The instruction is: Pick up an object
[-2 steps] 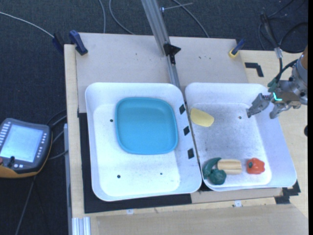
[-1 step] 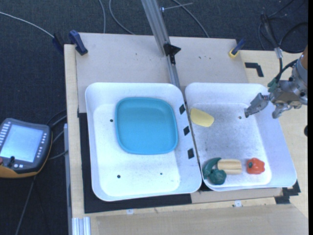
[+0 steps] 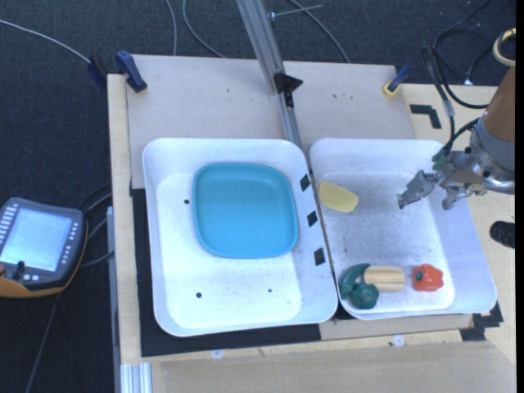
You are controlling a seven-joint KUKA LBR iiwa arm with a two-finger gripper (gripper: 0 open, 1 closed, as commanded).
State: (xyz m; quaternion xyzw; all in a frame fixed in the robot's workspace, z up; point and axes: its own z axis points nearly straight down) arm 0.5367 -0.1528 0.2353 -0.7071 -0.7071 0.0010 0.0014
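We look down on two white bins side by side. The left bin (image 3: 164, 219) holds a blue plate (image 3: 246, 209). In the right bin (image 3: 467, 244) the gripper (image 3: 431, 190) hangs at the far right with its fingers spread and nothing between them. A yellow piece (image 3: 338, 196) lies well to its left, long axis slanting. Along the near wall sit a green item (image 3: 359, 287), a tan block (image 3: 385, 279) lying crosswise, and a red item (image 3: 426, 277), which we judge nearest. We can read no writing.

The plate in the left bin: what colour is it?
Light blue. The plate shows plainly in the camera view, lying flat in the white left bin.
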